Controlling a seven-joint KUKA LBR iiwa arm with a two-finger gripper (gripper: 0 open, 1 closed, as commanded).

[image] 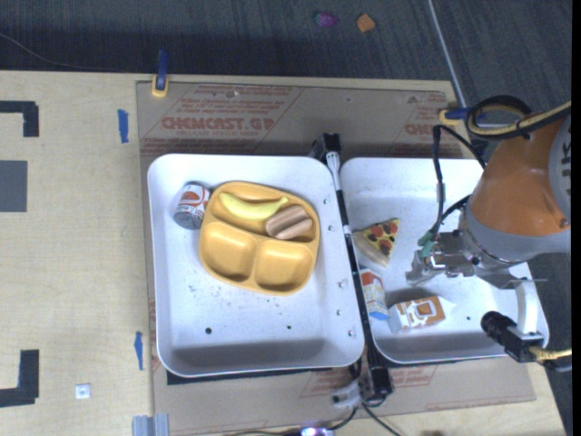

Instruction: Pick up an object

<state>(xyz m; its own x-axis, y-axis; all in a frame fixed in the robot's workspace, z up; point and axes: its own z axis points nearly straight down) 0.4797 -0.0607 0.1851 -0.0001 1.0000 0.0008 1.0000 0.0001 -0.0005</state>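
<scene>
In the right bin (pixel 454 180) lie a pizza slice (pixel 379 239), a small white and orange carton (pixel 418 313) and a slim red and white packet (pixel 370 291) against the left wall. My gripper (pixel 434 262) hangs low over the middle of this bin, to the right of the pizza slice and just above the carton. The arm's orange band (pixel 517 189) rises behind it. I see nothing held in the gripper.
The left bin (pixel 182 334) holds a yellow divided plate (pixel 259 257) with a banana (pixel 245 207) and a hot dog (pixel 290 222) in it. A small can (pixel 190 205) lies beside the plate. A black divider (pixel 340 216) separates the bins.
</scene>
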